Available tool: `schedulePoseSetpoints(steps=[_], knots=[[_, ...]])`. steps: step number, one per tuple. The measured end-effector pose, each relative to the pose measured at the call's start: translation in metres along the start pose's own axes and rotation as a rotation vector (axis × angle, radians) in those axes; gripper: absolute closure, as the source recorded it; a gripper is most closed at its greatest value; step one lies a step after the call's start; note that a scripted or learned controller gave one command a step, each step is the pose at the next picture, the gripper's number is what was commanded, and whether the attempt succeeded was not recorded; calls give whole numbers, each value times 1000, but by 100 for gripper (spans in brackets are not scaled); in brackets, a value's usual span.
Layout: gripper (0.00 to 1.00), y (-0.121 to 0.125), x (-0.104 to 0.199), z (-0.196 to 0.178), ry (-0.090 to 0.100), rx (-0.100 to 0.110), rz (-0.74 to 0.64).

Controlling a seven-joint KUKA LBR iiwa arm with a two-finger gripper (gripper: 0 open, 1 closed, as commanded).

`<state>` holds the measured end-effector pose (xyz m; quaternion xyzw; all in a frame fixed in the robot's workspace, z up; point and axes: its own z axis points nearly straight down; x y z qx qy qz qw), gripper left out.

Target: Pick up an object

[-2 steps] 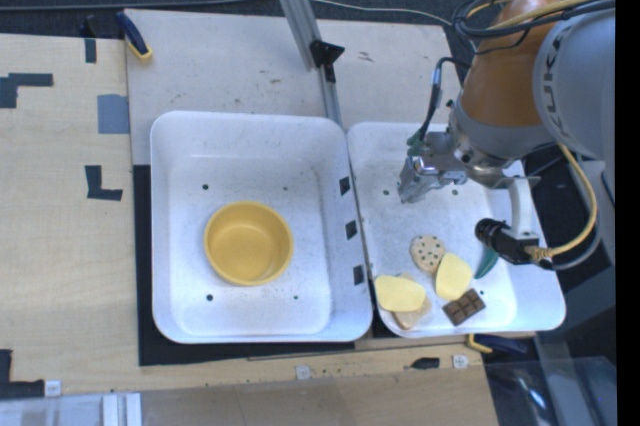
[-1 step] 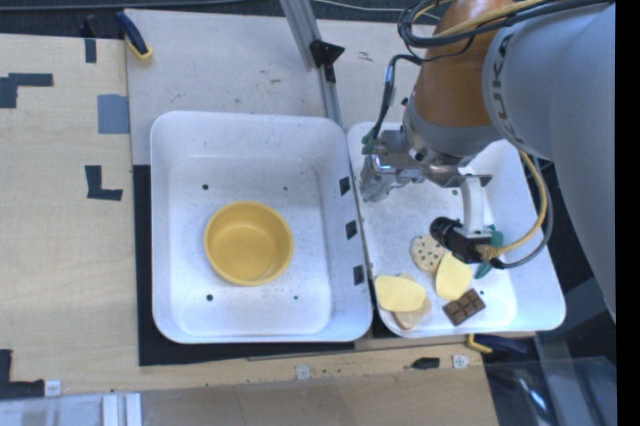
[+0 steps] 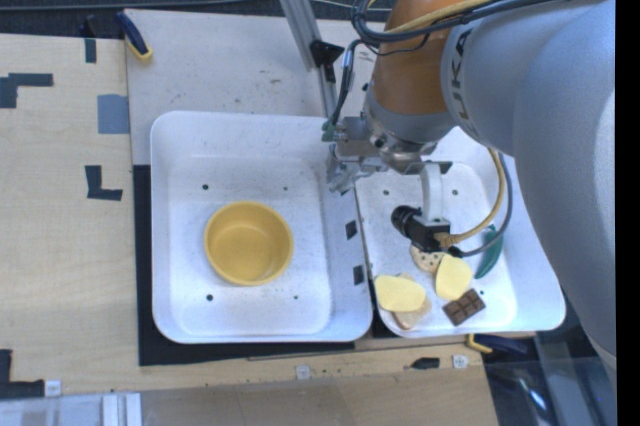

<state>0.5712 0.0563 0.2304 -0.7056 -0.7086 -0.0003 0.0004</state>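
While gripper [image 3: 340, 172] hangs over rim between bins, nothing visibly held; cannot tell whether it is spread or closed; yellow bowl [image 3: 248, 242] sits in left bin [image 3: 180, 174], yellow pieces [image 3: 400, 292] in right bin [image 3: 520, 304]; pick not yet made.

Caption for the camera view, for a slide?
Gripper above the bins' shared edge; yellow bowl in the left bin, yellow slices and a brown block in the right bin.
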Motion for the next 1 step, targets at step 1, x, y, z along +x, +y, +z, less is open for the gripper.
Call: schedulePoseSetpoints(steps=[1], knots=[[100,11,44,-6,0,0,0]])
